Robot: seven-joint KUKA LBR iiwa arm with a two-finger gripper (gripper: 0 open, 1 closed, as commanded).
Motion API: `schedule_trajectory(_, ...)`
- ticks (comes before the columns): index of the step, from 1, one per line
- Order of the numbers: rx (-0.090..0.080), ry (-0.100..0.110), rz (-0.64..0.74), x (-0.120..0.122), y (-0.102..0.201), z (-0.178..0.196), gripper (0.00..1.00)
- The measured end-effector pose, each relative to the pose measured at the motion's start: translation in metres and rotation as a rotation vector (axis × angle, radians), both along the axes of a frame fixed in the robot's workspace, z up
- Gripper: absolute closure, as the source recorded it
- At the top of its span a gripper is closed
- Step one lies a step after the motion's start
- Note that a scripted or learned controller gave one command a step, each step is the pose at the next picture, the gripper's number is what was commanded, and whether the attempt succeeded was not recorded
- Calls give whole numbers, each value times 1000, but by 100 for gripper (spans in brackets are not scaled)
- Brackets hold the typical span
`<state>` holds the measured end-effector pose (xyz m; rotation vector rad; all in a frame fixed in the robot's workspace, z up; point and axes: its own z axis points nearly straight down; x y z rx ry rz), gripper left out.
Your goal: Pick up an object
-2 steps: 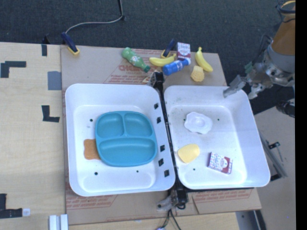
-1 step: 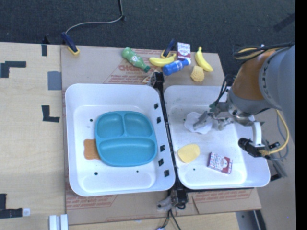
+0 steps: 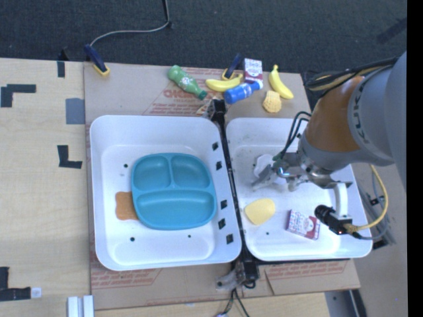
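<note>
In the right bin lie a yellow rounded piece near its front left and a small red and white carton to that piece's right. My gripper hangs low over the bin's middle, above and slightly right of the yellow piece. Its fingers are spread open with nothing between them. The grey arm with its orange band reaches in from the right and covers the bin's far right part.
The left bin holds a blue divided plate with an orange piece poking out under its left edge. Behind the bins lie a green bottle, two bananas, a blue bottle and other small toys.
</note>
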<state>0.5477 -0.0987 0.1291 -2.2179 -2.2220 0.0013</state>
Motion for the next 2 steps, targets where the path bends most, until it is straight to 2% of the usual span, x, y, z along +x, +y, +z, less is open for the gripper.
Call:
schedule_trajectory(1, -1, -7, 0, 59, 3, -41, 0)
schedule_trajectory(2, -4, -13, -1, 11, -16, -41, 0)
